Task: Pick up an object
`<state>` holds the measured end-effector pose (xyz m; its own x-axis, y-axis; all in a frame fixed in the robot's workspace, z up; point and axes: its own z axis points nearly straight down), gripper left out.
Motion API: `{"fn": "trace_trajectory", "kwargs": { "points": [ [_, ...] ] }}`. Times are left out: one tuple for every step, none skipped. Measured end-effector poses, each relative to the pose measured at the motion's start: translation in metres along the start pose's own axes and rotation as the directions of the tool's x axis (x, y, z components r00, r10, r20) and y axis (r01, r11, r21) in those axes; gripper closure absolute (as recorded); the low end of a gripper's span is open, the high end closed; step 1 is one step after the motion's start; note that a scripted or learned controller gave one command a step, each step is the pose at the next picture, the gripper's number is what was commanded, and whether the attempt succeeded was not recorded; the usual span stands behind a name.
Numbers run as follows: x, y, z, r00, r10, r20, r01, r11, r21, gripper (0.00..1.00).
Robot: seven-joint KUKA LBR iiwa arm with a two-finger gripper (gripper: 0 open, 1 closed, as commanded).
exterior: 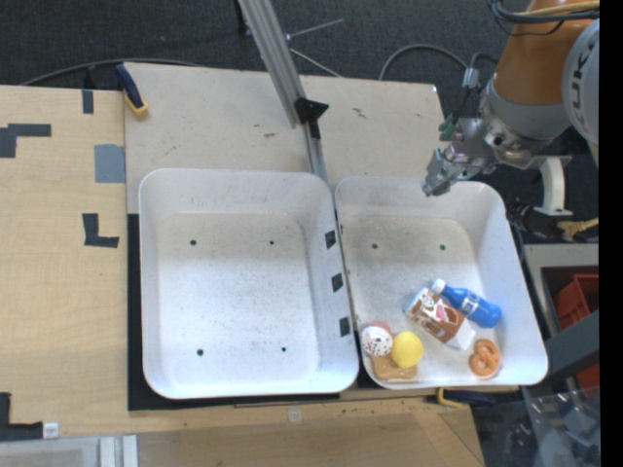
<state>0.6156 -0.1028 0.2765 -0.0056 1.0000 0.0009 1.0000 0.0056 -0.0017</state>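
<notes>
My gripper (435,185) hovers above the right bin's (516,261) far rim; the blue bottle (471,305) lies near-side, toward the front corner.

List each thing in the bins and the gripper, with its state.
Gripper: above the right bin's far rim, nothing seen in it.
Blue bottle: lying on its side, right bin.
Brown carton: lying tilted against the bottle.
Yellow ball: resting by the near rim.
White ball: resting beside the yellow ball.
Pretzel: lying flat, near corner.
</notes>
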Motion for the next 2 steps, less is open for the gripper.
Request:
{"fn": "trace_trajectory", "kwargs": {
  "points": [
    [0.064,0.001,0.012,1.0,-0.002,-0.001,0.002,1.0,0.001,1.0],
    [0.115,-0.002,0.012,1.0,-0.001,0.0,0.001,1.0,0.001,1.0]
  ]
}}
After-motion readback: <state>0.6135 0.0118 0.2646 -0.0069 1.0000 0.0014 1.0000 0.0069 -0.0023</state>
